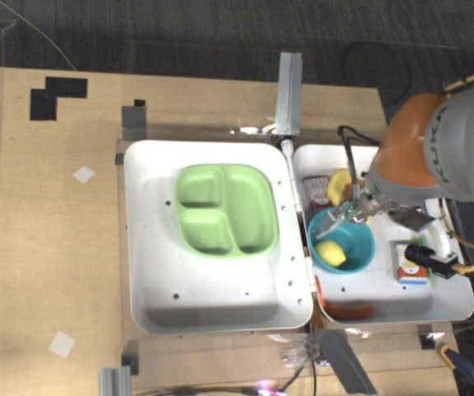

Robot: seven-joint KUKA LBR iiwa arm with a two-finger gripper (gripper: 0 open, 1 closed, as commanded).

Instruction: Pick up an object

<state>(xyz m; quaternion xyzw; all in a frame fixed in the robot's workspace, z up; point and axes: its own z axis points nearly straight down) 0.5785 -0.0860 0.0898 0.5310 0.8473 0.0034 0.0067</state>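
**Gripper over the teal bowl in the right bin**

The gripper (354,210) hangs at the teal bowl's (354,250) upper rim; whether it is open or grasping anything cannot be told. A yellow object (330,254) lies inside that bowl. Nearby in the right bin (447,304) sit a banana (338,187), a small carton (411,268) and a reddish sausage-shaped item (351,310). The left bin (150,287) holds a green divided tray (225,209).

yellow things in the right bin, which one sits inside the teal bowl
The yellow lemon-like piece lies inside the teal bowl. The other yellow piece lies outside it, on the bin floor toward the far wall.
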